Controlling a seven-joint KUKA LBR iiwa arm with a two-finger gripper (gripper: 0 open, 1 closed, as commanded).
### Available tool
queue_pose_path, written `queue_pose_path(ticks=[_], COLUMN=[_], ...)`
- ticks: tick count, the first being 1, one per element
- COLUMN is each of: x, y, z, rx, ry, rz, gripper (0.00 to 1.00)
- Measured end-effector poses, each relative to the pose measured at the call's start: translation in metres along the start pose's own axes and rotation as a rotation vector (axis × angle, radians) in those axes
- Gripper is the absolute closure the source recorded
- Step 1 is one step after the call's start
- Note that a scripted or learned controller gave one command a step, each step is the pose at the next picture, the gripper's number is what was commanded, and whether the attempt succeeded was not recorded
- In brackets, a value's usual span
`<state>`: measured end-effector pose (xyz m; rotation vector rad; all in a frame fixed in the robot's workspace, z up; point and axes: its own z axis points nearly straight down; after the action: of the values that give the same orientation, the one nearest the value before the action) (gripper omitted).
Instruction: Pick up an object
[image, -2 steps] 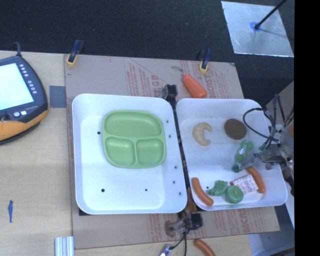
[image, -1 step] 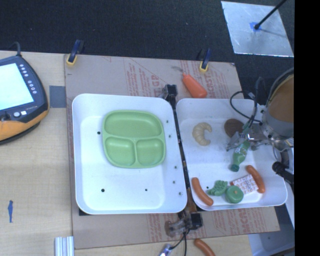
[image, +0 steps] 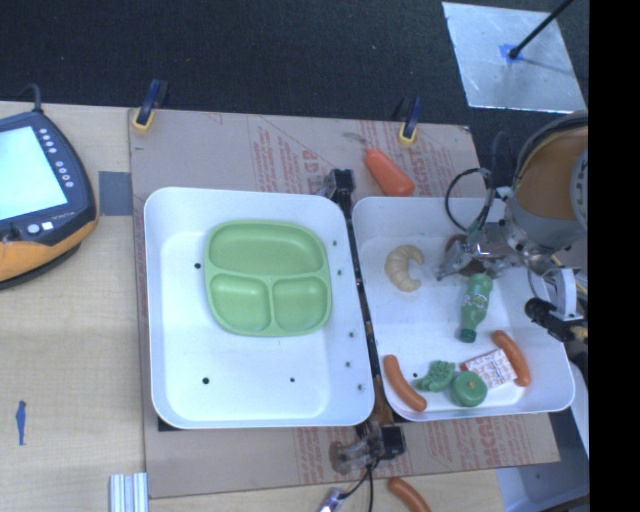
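The right bin (image: 400, 230) holds a pale croissant (image: 405, 268), a green bottle (image: 475, 307) lying lengthwise, and two red sausages (image: 404, 383) (image: 511, 357). It also holds a green leafy toy (image: 435, 377), a round green piece (image: 467, 388) and a red and white packet (image: 490, 368). My gripper (image: 468, 262) hangs at the bin's far right, just above the bottle's cap end, with its fingers spread open and nothing between them. The croissant lies a little to its left.
The left bin (image: 170, 380) bears a green divided plate (image: 268, 277). An orange carrot (image: 388, 172) lies on the cardboard behind the bins and another sausage (image: 410, 493) in front. A teach pendant (image: 30, 195) rests at far left. Cables loop beside the wrist (image: 470, 195).
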<state>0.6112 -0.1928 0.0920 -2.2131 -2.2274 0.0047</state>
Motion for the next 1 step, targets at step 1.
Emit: queue_pose_path(ticks=[1], x=[-0.0082], y=[0.0451], z=[-0.0004], rx=[-0.001], ry=[0.001], rz=[0.002], gripper=[0.0])
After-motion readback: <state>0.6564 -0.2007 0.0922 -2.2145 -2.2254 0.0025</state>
